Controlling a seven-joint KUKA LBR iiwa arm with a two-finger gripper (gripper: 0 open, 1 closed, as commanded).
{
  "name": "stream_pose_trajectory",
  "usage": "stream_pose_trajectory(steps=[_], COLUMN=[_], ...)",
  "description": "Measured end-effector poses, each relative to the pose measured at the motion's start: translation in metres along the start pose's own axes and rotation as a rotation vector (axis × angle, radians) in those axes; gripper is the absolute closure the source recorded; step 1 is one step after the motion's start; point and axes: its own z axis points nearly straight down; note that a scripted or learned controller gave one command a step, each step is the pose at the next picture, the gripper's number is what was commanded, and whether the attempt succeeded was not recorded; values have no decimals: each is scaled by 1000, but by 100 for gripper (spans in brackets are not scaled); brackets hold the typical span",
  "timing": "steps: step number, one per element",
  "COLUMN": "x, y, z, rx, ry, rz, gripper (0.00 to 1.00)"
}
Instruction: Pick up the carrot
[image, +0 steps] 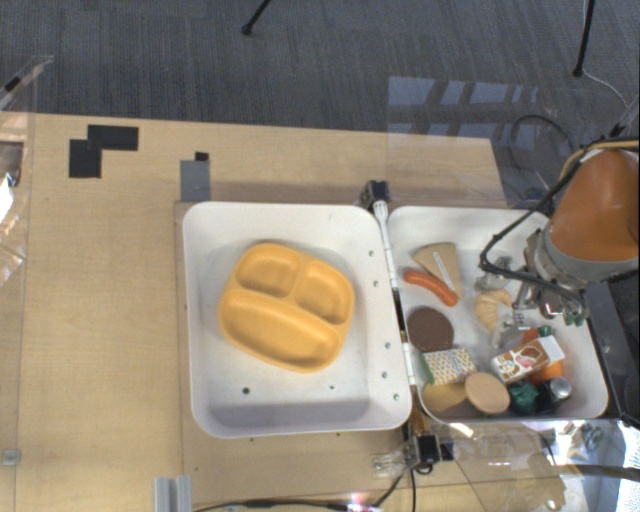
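the carrot is a short orange-red stick, slightly curved, lying flat on a slant in the right bin, just below a pale wedge and above a brown disc. the end effector hangs over the same bin, to the carrot's right and apart from it; whether it is apart or together cannot be told.

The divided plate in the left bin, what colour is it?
Yellow-orange all over; the plate shows clearly in the camera view.
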Motion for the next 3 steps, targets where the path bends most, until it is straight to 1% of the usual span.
stream_pose_trajectory(steps=[1,2,3], x=[-38,2,50], y=[-4,-26,-6], z=[7,6,3], rx=[0,1,3], ry=[-7,-4,-22], rz=[101,-212,-198], gripper=[0,0,0])
